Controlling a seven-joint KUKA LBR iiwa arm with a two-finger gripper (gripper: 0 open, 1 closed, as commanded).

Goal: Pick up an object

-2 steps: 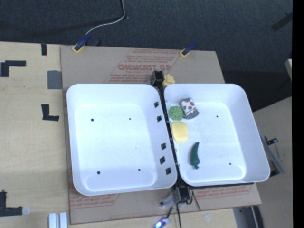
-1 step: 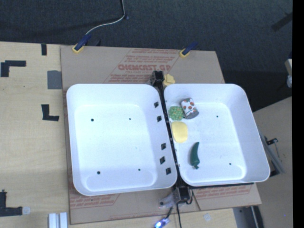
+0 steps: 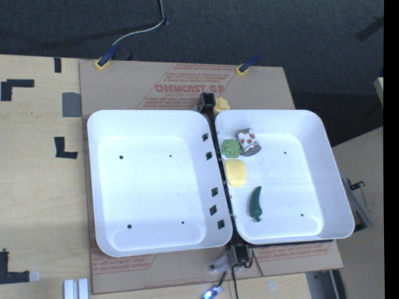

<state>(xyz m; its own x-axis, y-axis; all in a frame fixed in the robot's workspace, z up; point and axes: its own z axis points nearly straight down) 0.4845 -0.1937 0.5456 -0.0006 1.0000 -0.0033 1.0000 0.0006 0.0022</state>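
Four small things lie in the right bin (image 3: 312, 167), close to its left wall: a green ball (image 3: 230, 147), a little cup with red spots (image 3: 249, 142) touching it, a yellow lump (image 3: 235, 173) just below, and a dark green pepper (image 3: 255, 204) nearer the front. The left bin (image 3: 106, 167) sits beside it on the table (image 3: 37, 185). I think nothing is picked up yet, so the whole job is still left to do.

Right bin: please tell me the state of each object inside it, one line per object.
Green pepper: lying flat, apart from the others.
Yellow object: lying beside the bin's left wall.
Green object: resting, touching the patterned object.
White patterned object with red spots: lying near the left wall.
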